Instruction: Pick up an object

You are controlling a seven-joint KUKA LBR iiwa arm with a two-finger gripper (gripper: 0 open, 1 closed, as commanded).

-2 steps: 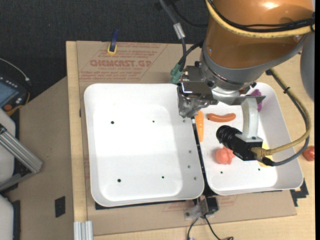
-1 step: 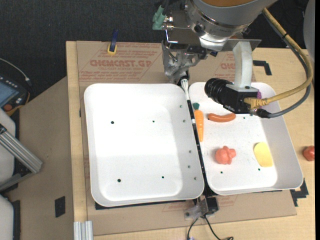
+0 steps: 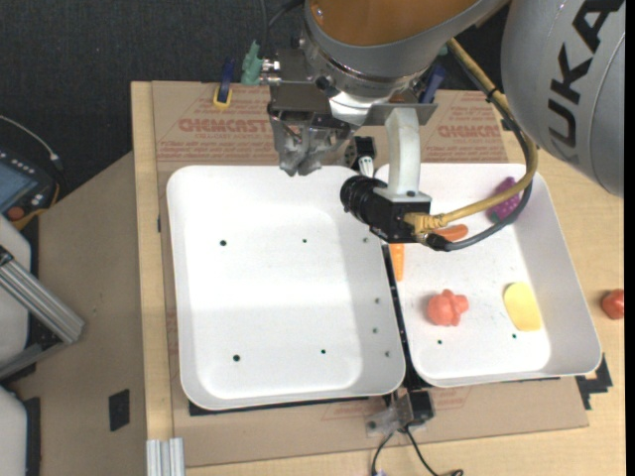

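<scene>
My gripper [image 3: 303,153] hangs over the far edge of the left bin [image 3: 198,296], near its back right corner. The right bin [image 3: 566,296] holds a red lumpy object [image 3: 447,306], a yellow object [image 3: 522,305], an orange carrot-like piece [image 3: 397,260] by the dividing edge, and a purple grape cluster [image 3: 509,196] at the back. Another orange piece [image 3: 452,232] is partly hidden behind the yellow cable. All of these lie to the right of the gripper and nearer the front.
The arm's wide orange and grey body [image 3: 397,18] overhangs the back of both bins. A black camera mount and a yellow cable [image 3: 486,208] hang over the right bin's back left. A small red object [image 3: 613,304] lies on the bench outside the right bin.
</scene>
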